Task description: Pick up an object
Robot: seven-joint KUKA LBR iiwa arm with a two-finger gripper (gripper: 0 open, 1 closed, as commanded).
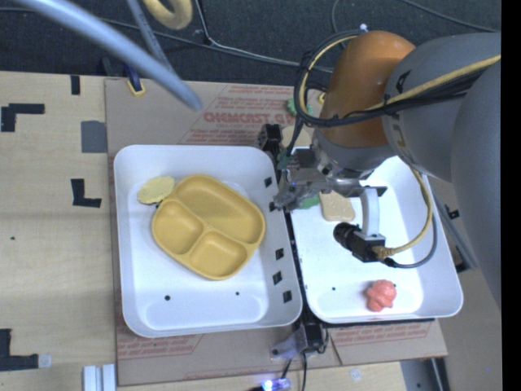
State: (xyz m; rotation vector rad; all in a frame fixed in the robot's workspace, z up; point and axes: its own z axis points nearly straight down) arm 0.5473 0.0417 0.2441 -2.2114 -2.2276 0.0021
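Note:
My gripper [295, 192] hangs low over the left edge of the right bin [440, 300], close to the wall between the two bins. A beige flat piece [338, 209] lies just right of it, partly under the wrist, and a small green thing [308, 203] peeks out beside it. A pink lumpy object [380, 295] rests near the right bin's front. In the left bin [138, 300] lies a yellow divided plate [208, 226], with a pale yellow flat piece [155, 190] at its upper left.
The grey arm and its orange band [366, 72] cover the right bin's back half. A black cable connector [358, 241] hangs over the right bin's middle. Cardboard [228, 112] lies under both bins, and a grey pole [98, 31] crosses the top left.

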